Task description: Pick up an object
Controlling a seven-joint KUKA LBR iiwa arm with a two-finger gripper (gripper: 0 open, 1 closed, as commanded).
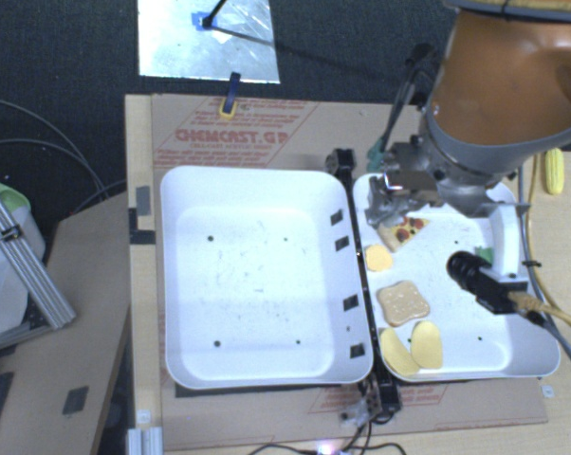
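Note:
My gripper (392, 200) hangs low over the far left part of the right bin (523, 349), under the arm's big orange band. Just in front of it lies a small pizza-slice toy (406, 230), partly hidden by the gripper. I cannot tell whether the two touch. Nearer the front of the same bin lie a pale yellow round piece (378, 258), a tan toast slice (402, 301), and two yellow oval pieces (396, 353) (427, 344) side by side. A bit of something green (483, 252) peeks out beside the wrist.
The left bin (257, 188) sits beside the right one, with a black clipped divider (354, 273) between them. Both rest on a cardboard sheet (238, 131). A yellow corn-like thing (553, 171) lies outside the bin at far right.

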